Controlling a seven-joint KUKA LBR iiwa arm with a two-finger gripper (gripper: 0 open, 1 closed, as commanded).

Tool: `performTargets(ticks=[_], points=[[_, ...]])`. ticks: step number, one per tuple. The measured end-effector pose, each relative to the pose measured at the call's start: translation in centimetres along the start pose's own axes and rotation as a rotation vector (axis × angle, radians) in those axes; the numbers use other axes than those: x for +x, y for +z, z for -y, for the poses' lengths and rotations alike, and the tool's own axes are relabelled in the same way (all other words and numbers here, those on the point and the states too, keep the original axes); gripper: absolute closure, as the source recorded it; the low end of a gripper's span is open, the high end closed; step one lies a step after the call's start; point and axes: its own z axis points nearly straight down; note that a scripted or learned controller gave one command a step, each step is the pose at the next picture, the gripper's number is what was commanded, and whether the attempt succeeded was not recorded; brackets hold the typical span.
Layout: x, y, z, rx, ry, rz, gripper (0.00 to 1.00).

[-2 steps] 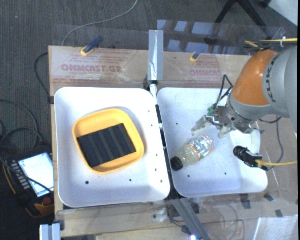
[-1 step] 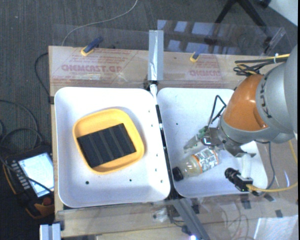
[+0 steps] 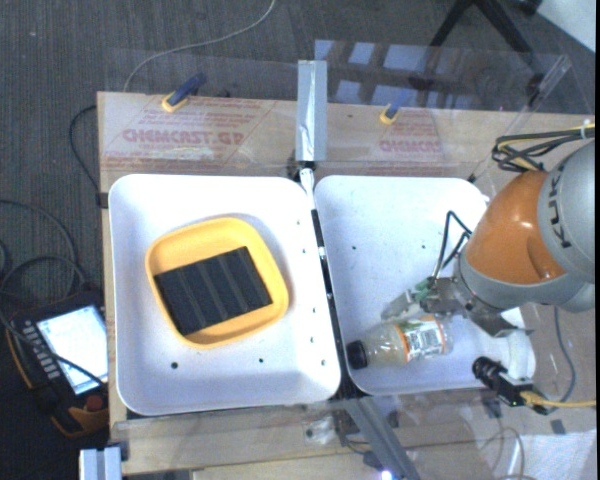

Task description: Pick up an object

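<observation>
Clear plastic is what I am after: a small transparent bottle with a black cap and an orange-and-white label (image 3: 397, 344) lies on its side near the front edge of the right-hand shallow white bin (image 3: 380, 218), cap pointing toward the divider between the two bins. My grey arm with its orange band (image 3: 515, 238) reaches in from the right, and my gripper (image 3: 427, 298) is down low at the bottle's upper side, just beside or touching its shoulder end.

I judge this to be the closing-in step of the pick: I am at the object but have not yet lifted anything. Whether my fingers are spread or pressed together I cannot tell, since the wrist and some greenish fittings hide the tips, and I cannot see the bottle sitting between them, so I will not claim a hold.

The next move, as I read it, calls for getting squarely across the bottle's round body before squeezing; a curved, slick surface lying loose could roll toward the bin wall if I catch it off-centre.

Over in the left-hand white bin (image 3: 140, 368) a yellow rounded tray holding a dark ribbed pad (image 3: 216, 286) sits well apart from me and untouched.
</observation>
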Motion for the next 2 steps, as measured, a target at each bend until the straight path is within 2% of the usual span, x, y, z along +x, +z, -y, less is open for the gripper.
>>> performTargets(ticks=[1,2], points=[[0.08,-1.02,-0.15,-0.002,-0.001,-0.001,1.0],[0.07,-1.01,-0.13,-0.001,-0.001,-0.001,0.0]])
